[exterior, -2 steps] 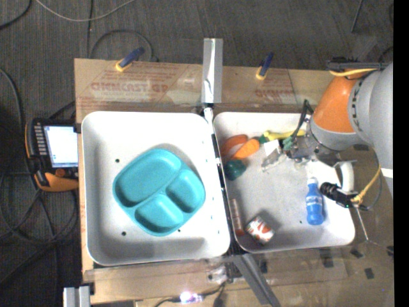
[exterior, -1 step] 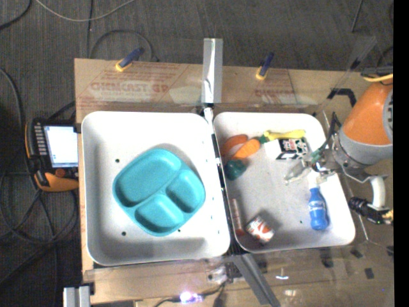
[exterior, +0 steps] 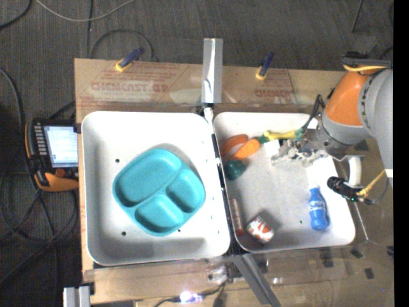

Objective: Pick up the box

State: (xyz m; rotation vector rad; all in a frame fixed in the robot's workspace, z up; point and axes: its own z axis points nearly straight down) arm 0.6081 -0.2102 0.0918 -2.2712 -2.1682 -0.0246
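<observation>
Where the pincer [exterior: 285, 153] hovers, carrot [exterior: 241, 147] and banana [exterior: 281, 135] crowd close.

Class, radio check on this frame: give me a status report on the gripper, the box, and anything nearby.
Gripper over the right bin's far side, nothing seen held. Red-and-white box lying near the front wall, apart from the gripper. Blue bottle to its right.
</observation>
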